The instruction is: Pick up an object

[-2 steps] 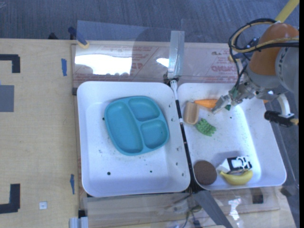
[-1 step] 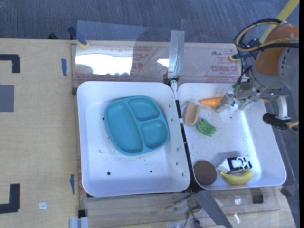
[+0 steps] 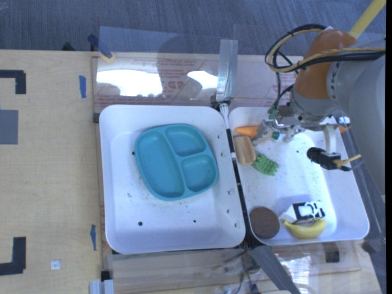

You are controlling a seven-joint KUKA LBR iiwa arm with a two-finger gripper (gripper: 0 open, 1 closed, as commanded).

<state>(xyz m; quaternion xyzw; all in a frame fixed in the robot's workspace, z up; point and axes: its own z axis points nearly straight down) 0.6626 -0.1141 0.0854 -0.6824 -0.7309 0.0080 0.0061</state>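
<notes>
Brown disc [image 3: 264, 222] sits at the near edge of the right bin [image 3: 343, 192], banana [image 3: 305, 228] just beside it. Landmark: the green toy [image 3: 266, 164], mid-bin. Gripper [image 3: 277, 127] hangs above the bin's far end, beyond the green toy and slightly to its right; finger spread can't be made out, nothing seen held. Orange carrot [image 3: 247, 130] lies just left of the gripper, long axis across the bin. Tan piece [image 3: 244, 149] lies between carrot and green toy, touching the toy's left side. Carrot looks nearest; a short leftward shift would reach it.
</notes>
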